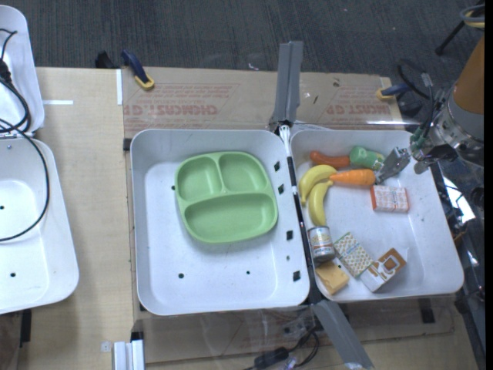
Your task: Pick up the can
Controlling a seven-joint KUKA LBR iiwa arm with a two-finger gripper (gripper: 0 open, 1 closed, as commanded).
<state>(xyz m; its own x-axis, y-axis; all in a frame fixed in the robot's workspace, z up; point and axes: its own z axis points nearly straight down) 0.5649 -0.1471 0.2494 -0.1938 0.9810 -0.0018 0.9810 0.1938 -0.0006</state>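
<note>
No step of the pickup looks complete: the tool [393,165] hovers with its state unclear, while the can [320,243] lies well apart, down-left of it beside the banana [316,191].

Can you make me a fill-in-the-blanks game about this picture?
1. The green plate sits in the ___ bin.
2. The can lies just below the yellow ___.
3. The gripper hovers at the right end of the orange ___.
4. The plate has ___ compartments.

Missing words: left, bananas, carrot, three
</note>
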